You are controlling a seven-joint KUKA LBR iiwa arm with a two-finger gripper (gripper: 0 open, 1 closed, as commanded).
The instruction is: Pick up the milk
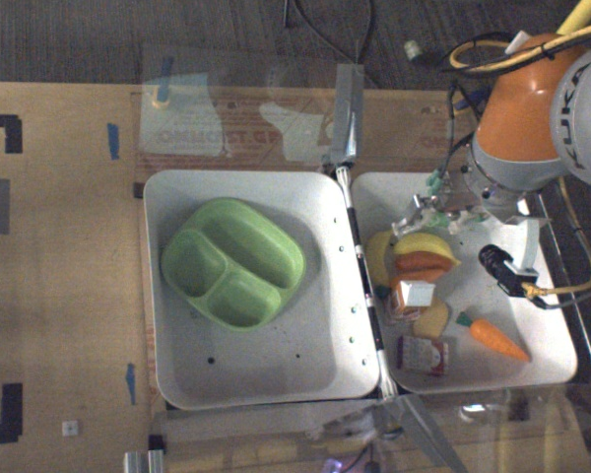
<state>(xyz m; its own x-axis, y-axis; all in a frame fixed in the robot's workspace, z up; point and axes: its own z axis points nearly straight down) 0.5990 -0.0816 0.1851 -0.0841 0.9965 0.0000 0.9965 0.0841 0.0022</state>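
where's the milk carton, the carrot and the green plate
milk carton point(414, 297): camera view, on its top face
carrot point(495, 336): camera view, middle of the orange body
green plate point(233, 261): camera view, on the ridge between compartments

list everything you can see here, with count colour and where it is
bins: 2, white, side by side on the bench
divided plate: 1, green, in the left bin
banana: 1, yellow, right bin by the left wall
hot dog: 1, yellow bun with red sausage, right bin, upper middle
milk: 1, small white and orange-brown carton, right bin, just below the hot dog
pale yellow piece: 1, right of and touching the carton; cannot tell what it is
flat packet: 1, red and white, right bin near the front wall
carrot: 1, orange with green top, right bin, front right
bench: 1, light wood, with blue tape marks
arm: 1, grey with orange band, over the right bin's back
gripper: 1, above the hot dog
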